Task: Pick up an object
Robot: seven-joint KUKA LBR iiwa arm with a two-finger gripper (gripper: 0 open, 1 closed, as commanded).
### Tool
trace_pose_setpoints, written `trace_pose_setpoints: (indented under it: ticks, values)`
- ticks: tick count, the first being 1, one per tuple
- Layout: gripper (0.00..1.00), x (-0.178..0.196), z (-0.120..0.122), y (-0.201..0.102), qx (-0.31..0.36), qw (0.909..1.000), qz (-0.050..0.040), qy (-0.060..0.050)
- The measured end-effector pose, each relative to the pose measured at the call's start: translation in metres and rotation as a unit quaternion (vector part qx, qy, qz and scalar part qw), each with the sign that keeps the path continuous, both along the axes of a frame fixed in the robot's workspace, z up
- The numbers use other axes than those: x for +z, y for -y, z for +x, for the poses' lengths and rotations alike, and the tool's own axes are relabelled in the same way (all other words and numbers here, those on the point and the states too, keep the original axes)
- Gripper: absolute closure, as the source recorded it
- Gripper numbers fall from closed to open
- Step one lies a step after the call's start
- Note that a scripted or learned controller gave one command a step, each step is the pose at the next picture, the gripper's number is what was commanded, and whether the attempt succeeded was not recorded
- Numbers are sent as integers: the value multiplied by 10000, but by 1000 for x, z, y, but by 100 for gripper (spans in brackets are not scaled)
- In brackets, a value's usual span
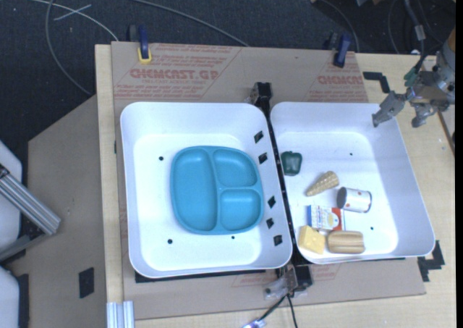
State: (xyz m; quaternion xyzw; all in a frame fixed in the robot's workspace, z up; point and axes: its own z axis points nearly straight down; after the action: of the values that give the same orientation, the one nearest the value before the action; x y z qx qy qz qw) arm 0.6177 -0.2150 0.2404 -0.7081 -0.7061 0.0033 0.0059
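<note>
The right bin (376, 147) holds several small items: a dark green piece (291, 163) by its left wall, a yellow corn cob (323, 183), a small can (354, 200) on its side, a red, white and blue box (324, 216), a yellow cheese wedge (312, 240) and a bread roll (345, 242). My gripper (401, 114) hangs over that bin's far right corner, well away from the items. It is open, and nothing sits between its fingers.
A blue divided plate (217, 189) lies in the middle of the left bin (145, 138). A black hinge strip (269, 174) runs between the bins. Clamps (145, 50) pin the cardboard sheet at the back. Cables trail over the dark floor.
</note>
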Motion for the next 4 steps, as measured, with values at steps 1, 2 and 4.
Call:
trace_pose_setpoints:
  ticks: [1,2,4]
  values:
    - [0,8,3,-1,17,10000,-17,65]
    - [0,-53,0,-9,20,10000,-4,29]
    - [0,-158,8,-12,23,10000,-9,36]
